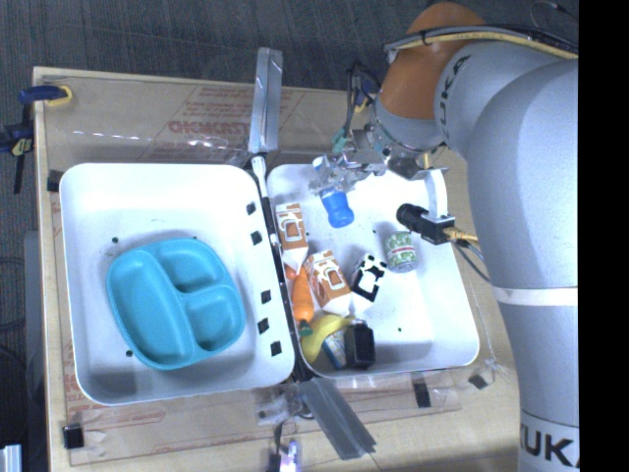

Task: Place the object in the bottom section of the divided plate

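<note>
Camera view, from above: the pincer (339,170) hangs over the right bin (447,303), clenched on a small blue cup (337,207) that hangs below its fingertips, above the bin's upper left part. The cup's long axis runs roughly vertically, its wider end lowest. The blue divided plate (175,303) lies in the left bin (88,200). A sound carry would probably clear the wall between the bins before lowering over the plate's bottom section.

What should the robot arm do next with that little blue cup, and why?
Probably carry it left, across the divider, toward the blue divided plastic plate. The gripper sits over the right white bin, and the small blue cup hangs just under its fingers, seemingly held. The plate lies in the left white bin, so the cup is in the wrong bin.
</note>
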{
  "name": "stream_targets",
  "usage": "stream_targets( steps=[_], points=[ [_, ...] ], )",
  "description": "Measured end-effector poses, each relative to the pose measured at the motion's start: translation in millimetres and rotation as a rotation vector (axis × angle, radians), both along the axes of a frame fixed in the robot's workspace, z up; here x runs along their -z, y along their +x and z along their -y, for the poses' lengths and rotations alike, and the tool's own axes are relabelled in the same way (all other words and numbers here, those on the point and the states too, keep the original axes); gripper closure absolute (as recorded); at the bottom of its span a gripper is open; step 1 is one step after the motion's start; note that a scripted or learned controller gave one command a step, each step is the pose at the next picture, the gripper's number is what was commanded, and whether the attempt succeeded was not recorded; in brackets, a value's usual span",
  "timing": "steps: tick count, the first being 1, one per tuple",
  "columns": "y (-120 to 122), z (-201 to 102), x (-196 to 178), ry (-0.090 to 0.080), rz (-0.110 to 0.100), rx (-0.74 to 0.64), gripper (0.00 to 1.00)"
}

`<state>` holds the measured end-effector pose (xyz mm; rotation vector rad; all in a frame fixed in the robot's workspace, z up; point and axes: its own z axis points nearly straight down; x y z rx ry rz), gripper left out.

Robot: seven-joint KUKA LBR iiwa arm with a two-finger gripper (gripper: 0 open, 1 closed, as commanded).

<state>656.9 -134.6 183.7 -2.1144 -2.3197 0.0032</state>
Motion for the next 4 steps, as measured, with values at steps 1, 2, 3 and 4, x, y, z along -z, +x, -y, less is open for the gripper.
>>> stream_targets(
  steps=[1,2,3,4],
  points=[
    [-5.1,-71.6,-32.2,-0.001,0.001,0.011,1.0],
    [-31.1,-21.8,-76.3,-0.002,0.001,0.092,1.0],
    [-11.1,-101.5,-18.1,-0.001,-0.003,0.159,1.0],
    [-12.7,-194.3,-7.2,-0.001,-0.003,0.08,1.0]
  ],
)
